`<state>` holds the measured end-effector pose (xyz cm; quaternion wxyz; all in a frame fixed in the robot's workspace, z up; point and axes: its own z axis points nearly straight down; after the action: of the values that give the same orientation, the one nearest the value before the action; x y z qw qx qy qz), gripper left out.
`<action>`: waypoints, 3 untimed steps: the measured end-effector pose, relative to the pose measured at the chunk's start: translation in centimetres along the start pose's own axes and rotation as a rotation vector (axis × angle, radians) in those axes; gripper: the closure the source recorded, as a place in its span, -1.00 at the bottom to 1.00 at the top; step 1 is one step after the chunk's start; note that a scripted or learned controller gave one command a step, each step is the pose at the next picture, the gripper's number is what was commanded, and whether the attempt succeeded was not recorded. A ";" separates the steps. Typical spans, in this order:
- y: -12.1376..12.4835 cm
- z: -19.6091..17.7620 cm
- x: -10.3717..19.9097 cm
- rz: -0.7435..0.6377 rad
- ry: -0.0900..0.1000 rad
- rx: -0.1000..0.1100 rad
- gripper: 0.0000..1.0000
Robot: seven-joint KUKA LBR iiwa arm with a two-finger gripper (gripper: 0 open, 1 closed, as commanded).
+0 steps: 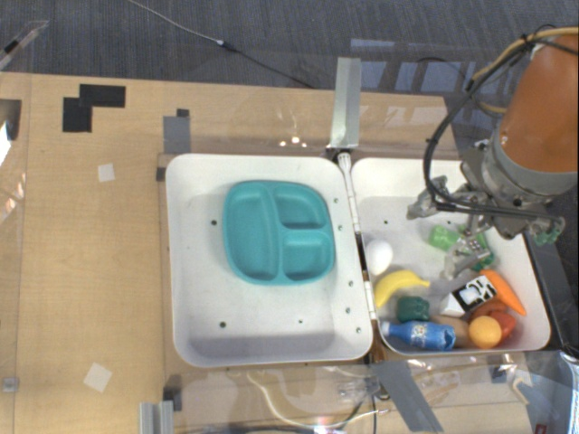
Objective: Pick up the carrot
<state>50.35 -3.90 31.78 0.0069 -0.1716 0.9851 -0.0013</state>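
Carrot (503, 290), orange and tapered, lies at the right side of the right bin (398, 183), pointing toward the bin's lower right corner, just beside a small black-and-white block (475, 292) and above an orange ball (486, 332). The jaws hang just above and to the left of it, near a green item (443, 237) by the wrist; whether they are spread or pressed together cannot be told, since the metal parts there blur into one another. Nothing is visibly pinched between them. The arm (540, 116) comes in from the right, its orange band broad above the grey wrist, with black cables looping around it.

In the same bin, a white egg-shaped thing (378, 257) sits near the left wall, a yellow banana (399, 287) below it, a dark green piece (414, 308) beside that, and a blue bottle (419, 335) lying along the front edge.

The left bin (194, 324) holds a teal divided plate (278, 231) near its middle. A metal strip joins the two bins.

The tabletop (81, 269) is pale wood with black patches near its far left corner and small squares of tape scattered about. Beyond it stretches dark grey carpet (226, 7), crossed by a thin cable.
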 end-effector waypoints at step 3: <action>0.0 0.0 0.0 0.000 0.000 0.000 -1.00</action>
<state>50.35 -3.90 31.77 0.0068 -0.1716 0.9851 -0.0013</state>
